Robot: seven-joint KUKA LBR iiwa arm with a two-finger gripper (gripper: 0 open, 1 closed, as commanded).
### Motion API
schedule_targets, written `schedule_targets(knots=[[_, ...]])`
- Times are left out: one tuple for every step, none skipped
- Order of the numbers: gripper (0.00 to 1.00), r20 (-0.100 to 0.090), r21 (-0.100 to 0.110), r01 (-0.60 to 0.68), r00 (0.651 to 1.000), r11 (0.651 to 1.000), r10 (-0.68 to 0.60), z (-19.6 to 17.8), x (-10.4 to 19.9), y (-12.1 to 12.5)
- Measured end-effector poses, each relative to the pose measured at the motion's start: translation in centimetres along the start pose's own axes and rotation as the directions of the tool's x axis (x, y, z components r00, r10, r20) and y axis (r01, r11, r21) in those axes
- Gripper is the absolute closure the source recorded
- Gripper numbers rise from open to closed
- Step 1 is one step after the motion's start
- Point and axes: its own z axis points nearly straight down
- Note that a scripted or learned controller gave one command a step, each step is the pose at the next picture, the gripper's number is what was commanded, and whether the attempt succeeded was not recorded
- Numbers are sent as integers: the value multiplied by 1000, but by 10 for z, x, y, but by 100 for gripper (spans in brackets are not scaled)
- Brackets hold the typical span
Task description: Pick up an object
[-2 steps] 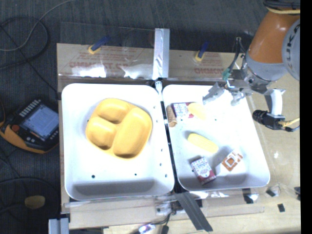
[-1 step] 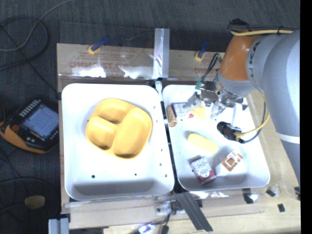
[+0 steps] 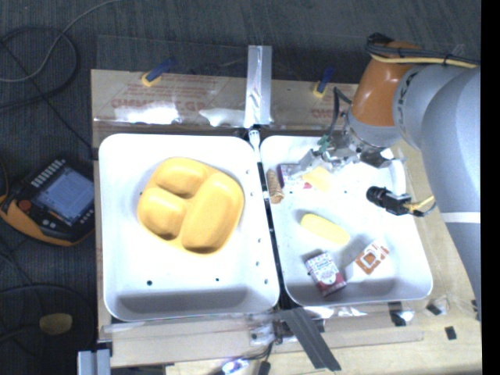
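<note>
My gripper (image 3: 303, 165) reaches into the back left part of the right bin (image 3: 410, 286), low over a small pale yellow and pink item (image 3: 317, 180). A brown cork-like cylinder (image 3: 274, 184) lies just left of it against the bin's wall. Further forward lie a yellow oblong piece (image 3: 324, 227), a small red and white carton (image 3: 324, 273) and an orange and white packet (image 3: 373, 258). A large, lumpy yellow object (image 3: 190, 204) sits in the left bin (image 3: 117, 291). Nothing visibly hangs from the gripper.
The grey arm with its orange band (image 3: 380, 92) covers the back right corner of the right bin. A black connector (image 3: 388, 199) juts out beside the wrist. A ridge (image 3: 266, 225) divides the two bins. A handheld pendant (image 3: 55, 201) lies on the floor at left.
</note>
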Motion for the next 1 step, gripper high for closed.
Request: schedule_targets(knots=[[100,-2,-6,4,1000,1000,-4,-11,3,3]])
